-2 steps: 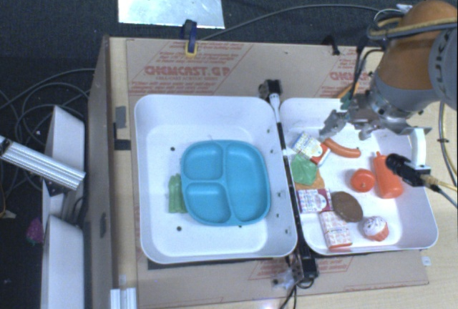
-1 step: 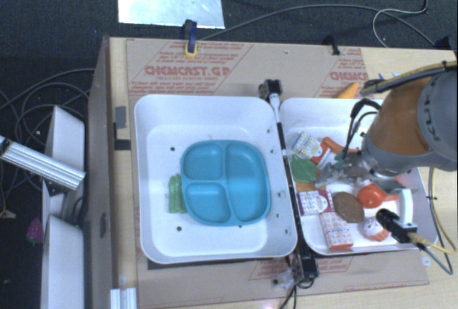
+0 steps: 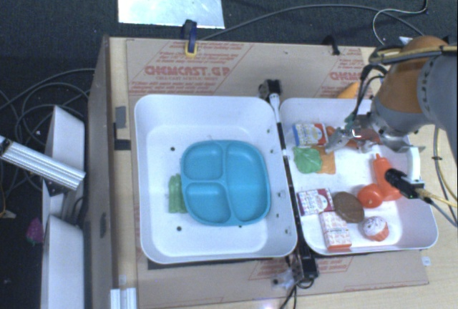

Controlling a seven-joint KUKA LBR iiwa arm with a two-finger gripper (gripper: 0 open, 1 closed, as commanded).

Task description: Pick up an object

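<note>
Right bin, white, shallow, on table beside left bin.

Tool: at upper middle of right bin, low over its floor, reached in from the right on grey arm. Fingertips blurred against clutter; released or clenched, cannot tell. Nothing visibly between them.

Nearest candidates for pick:
- White-and-red packet: just left of tool, near bin's upper left corner, lying flat, long axis roughly left to right.
- Green leafy piece: just below and left of tool, close to the divider between bins.

Further candidates, toward near edge of right bin:
- Orange bottle-like item, long axis running up and down the view, below and right of tool.
- Brown oval, well below tool.
- Red-and-white boxes, near lower wall.

Left bin: blue divided plate, green strip at its left edge; both well apart from tool.

Judgement: shortest move likely leftward or slightly down-left, toward packet or green piece.
</note>
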